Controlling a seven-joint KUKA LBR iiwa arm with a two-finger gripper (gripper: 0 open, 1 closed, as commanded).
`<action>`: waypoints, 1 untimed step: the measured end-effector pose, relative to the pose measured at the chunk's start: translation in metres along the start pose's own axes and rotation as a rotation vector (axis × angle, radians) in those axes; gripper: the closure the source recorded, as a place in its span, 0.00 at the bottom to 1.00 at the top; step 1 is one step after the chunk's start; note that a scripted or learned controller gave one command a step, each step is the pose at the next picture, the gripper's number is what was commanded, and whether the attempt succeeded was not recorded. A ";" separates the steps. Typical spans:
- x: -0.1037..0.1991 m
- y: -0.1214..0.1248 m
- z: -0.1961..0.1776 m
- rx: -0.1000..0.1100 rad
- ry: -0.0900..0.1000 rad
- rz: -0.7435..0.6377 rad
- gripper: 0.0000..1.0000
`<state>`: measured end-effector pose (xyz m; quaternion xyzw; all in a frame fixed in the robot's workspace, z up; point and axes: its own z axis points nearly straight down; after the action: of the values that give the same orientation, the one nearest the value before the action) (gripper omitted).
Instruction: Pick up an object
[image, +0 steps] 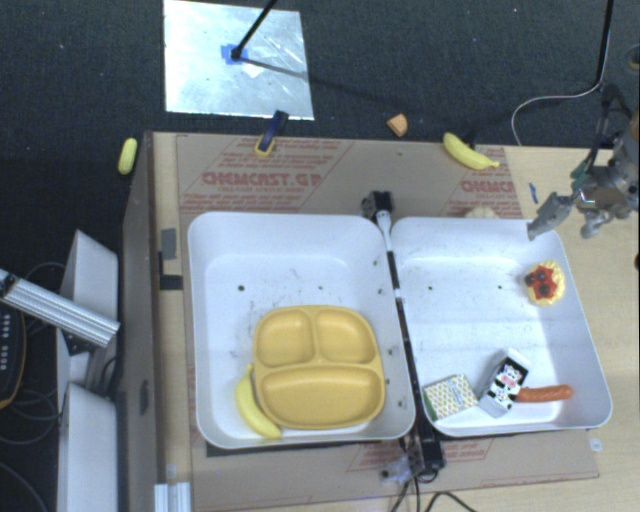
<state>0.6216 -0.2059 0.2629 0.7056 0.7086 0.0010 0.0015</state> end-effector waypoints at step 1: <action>0.000 0.007 0.003 0.000 -0.001 0.000 0.00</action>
<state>0.6284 -0.2063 0.2595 0.7056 0.7086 0.0006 0.0021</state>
